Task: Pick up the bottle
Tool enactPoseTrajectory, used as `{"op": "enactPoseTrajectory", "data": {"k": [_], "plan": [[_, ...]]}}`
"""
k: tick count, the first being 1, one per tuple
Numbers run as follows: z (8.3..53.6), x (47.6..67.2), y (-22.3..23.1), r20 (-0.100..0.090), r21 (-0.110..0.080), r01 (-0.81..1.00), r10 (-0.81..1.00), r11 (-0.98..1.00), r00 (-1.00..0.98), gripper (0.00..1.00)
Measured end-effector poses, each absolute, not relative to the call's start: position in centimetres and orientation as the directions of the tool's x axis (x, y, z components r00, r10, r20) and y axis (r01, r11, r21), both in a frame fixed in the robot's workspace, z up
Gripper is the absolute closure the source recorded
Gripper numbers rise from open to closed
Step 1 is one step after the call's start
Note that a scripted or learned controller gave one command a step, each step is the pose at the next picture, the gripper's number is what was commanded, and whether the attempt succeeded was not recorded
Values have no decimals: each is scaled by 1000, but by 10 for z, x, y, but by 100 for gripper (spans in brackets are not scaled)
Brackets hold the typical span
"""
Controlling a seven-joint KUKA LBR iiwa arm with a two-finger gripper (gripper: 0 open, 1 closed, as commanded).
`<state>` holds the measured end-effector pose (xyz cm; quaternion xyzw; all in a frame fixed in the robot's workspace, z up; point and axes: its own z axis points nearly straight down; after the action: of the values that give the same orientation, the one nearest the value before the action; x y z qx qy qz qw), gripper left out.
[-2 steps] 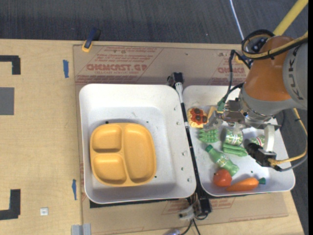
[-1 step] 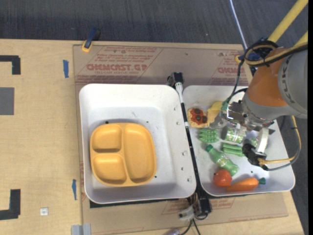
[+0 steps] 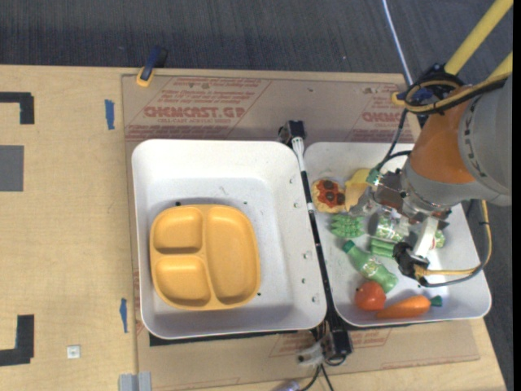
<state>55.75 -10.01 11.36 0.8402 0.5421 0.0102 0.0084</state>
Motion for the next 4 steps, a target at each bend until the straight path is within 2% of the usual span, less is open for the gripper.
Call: {"op": "enactPoseTrajectory", "data": {"k": [1,2,3,4], "plan": [[96,508,-101,15,33,771,772,-635,635,0],[184,479,-53,0,-2,702,702,-713,713,0],[184,479,-14,-1,-2,225,225,-974,974,0],[184,479,48,-3,-3,306,306,-952,952,0]]}}
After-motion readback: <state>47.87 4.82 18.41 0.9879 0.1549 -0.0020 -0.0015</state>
